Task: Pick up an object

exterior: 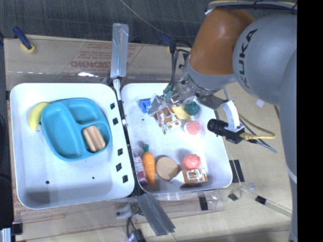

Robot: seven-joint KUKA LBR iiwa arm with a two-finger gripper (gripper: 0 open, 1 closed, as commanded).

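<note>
I have the gripper [169, 102] low over the small carton [169, 117] in the right bin [222, 160], grip unreadable; next I close and lift.

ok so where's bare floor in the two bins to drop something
Left bin: the strip in front of the blue divided plate is bare. Right bin: a bare patch mid-floor, between the carrot and the pink ball. Crowded: its near edge, and its far side under the end effector.
</note>
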